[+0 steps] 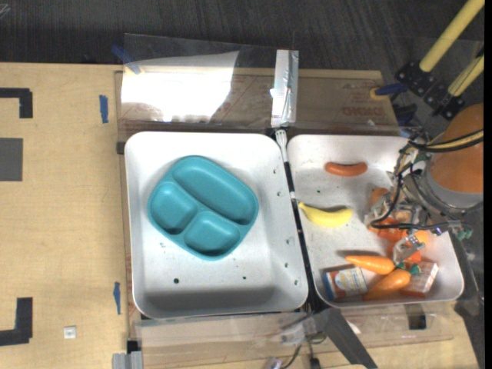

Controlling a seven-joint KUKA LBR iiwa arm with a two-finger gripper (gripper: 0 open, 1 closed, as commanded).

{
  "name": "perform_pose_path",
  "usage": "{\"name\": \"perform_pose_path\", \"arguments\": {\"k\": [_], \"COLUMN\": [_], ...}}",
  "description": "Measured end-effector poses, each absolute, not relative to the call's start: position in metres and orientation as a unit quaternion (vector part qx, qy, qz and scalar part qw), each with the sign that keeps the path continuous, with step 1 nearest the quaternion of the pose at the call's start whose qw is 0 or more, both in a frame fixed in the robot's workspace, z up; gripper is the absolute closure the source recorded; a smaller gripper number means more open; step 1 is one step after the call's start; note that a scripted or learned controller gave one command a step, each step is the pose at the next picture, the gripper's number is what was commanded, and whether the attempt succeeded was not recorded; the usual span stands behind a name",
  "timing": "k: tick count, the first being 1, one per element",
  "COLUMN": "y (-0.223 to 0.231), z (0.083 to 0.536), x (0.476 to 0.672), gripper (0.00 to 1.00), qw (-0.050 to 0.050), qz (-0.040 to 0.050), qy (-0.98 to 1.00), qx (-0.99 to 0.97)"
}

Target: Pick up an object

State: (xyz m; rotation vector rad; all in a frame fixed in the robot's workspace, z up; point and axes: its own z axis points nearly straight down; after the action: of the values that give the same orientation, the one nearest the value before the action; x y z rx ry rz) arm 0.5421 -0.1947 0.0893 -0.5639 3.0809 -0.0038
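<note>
The arm (453,167) reaches in over the right bin (311,148), its wrist and cabling hanging above that bin's right side. The gripper (400,225) sits low among the wires there, and I cannot tell its state — the cables and wrist hide the tip.

The candidates all lie in the right bin: a sausage (345,168) at the far side, a banana (327,215) near the bin's left wall, two carrots (370,264) toward the near edge, and a small jar (344,281) lying on its side just left of them. Something orange sits directly under the gripper, partly hidden; what it is I cannot say. The left bin (138,283) carries a teal divided plate (202,206).

To do this step well, I would judge the hidden orange item the likeliest target — descend straight, straddle its narrow axis, and close only once low enough. The near cluster is crowded, so a slanted approach risks nudging the carrots against the jar.
</note>
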Motion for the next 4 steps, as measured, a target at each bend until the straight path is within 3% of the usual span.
{"name": "perform_pose_path", "arguments": {"k": [1, 2, 3, 4], "y": [-0.193, -0.173, -0.173, -0.204], "z": [0.103, 0.140, 0.139, 0.089], "x": [0.547, 0.604, 0.603, 0.565], "gripper": [1.00, 1.00, 0.00, 0.00], "qw": [0.012, 0.006, 0.005, 0.005], "qz": [-0.0025, -0.0007, -0.0003, -0.0011], "qy": [0.984, 0.991, 0.991, 0.993], "qx": [-0.180, -0.132, -0.131, -0.116]}}
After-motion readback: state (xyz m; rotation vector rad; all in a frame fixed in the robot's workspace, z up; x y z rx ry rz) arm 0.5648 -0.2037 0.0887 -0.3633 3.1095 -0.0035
